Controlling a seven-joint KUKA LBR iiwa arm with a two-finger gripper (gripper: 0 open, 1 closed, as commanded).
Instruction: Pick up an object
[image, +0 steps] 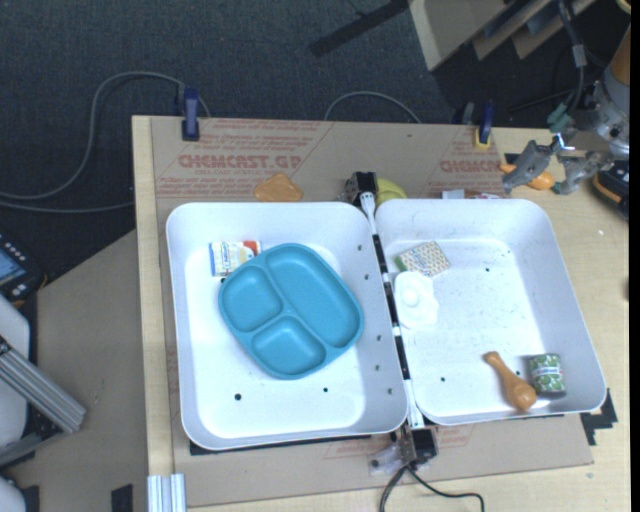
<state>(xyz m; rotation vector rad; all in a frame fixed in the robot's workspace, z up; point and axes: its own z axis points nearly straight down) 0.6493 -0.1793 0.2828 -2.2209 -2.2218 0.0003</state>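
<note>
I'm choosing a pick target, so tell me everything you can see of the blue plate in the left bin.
The blue plate is a light blue, rounded tray with three compartments, two at its upper end and one at its lower. It looks like smooth moulded plastic, and nothing lies in it. It lies flat and right side up, turned at a slant, on the floor of the left bin. Its upper left rim meets or overlaps a small white packet.

You have two white bins (190, 330), one blue divided plate (290, 310), one small carton (232, 255), one patterned packet (425, 259), one white lump (414, 298), one wooden peg (510, 381), one green can (547, 373).
</note>
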